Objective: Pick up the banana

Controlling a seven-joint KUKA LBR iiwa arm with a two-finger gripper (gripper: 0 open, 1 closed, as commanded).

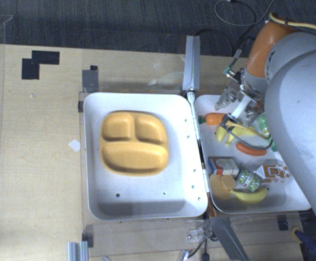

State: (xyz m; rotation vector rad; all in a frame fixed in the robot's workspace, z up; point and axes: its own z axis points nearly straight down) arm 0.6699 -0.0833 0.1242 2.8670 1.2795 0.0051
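Note:
The banana (251, 196) lies at the near edge of the right bin (295, 200), curved and yellow, partly under a green packet (248, 179). My gripper (232, 107) hangs over the far part of that bin, well behind the banana. It is just above an orange carrot (214, 118) and a yellow toy (226, 133). Nothing shows in its grasp.
The left bin (147, 203) holds a yellow compartment plate (134, 142). Crowded in the right bin are a red-orange chili (250, 149), a green item (261, 125), a small box (223, 166), a printed carton (276, 173) and a tan round thing (220, 185). My arm covers the right side.

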